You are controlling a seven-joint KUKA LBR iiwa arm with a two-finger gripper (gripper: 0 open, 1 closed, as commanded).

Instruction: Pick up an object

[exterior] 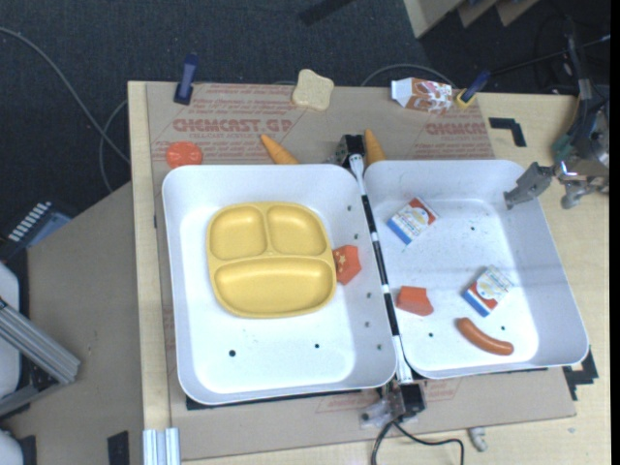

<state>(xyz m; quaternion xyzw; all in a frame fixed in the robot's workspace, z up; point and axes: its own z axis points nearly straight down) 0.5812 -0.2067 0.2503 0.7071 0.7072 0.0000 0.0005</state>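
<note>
Nothing lifted yet — the gripper (pixel 544 180) hangs at the far right, over the right bin's (pixel 542 260) rim at about two o'clock, and nothing sits between its fingers; whether they are spread or pressed together I cannot tell from this angle. So the whole pick is left, by my reading: choose a piece, come down, close, raise.

Candidates in the right bin, counted: two small cartons — one blue and white carton (pixel 411 221) at eleven o'clock, a second carton (pixel 486 291) at four o'clock; one red block (pixel 415 300) at seven o'clock; one sausage (pixel 484 337) at five o'clock, just below the second carton. Four pieces, all lying flat and apart from the gripper.

Left bin (pixel 194 337): one yellow divided plate (pixel 271 260) at centre; one red-orange piece (pixel 346 263) touching its three o'clock edge.

On the counter (pixel 145 260) beyond the bins: one bread slice (pixel 313 89), two carrots (pixel 278 150), one round red-orange piece (pixel 183 155), one more carton (pixel 423 94).
</note>
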